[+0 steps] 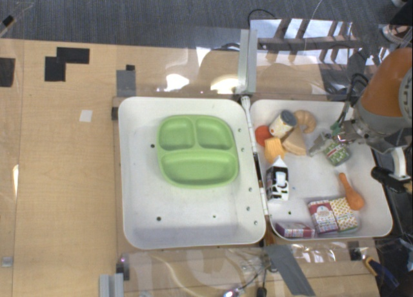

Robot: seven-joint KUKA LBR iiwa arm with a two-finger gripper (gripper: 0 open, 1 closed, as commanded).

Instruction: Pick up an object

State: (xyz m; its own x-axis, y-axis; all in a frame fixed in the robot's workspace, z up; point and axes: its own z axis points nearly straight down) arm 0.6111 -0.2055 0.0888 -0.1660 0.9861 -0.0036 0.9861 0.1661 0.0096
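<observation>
- Far left of the pincer, in the left bin, lies a green tray with three wells. It is well apart from the work and plays no part in this step.
- Nearer, along the left wall of the right bin, sit a red ball, a yellow block and a black-and-white carton.
- Just left of the pincer is a cluster: a small can, a bun and a tan wedge, touching or nearly so.
- The pincer hangs low over the bin floor, its tip just beside the wedge. Whether it is spread or pressed together I cannot tell, and nothing is seen clamped in it.
- Close on its right lies a green packet, partly under the wrist.
- Toward the camera from it, well apart, lie an orange spoon-like piece, two boxes and a purple packet.
- Step, as I judge it: the reach is in hand, with no lift begun. The likeliest target is the wedge or the green packet.
- Next move calls for settling on one item, closing squarely on it without nudging its neighbours, then rising straight.
</observation>
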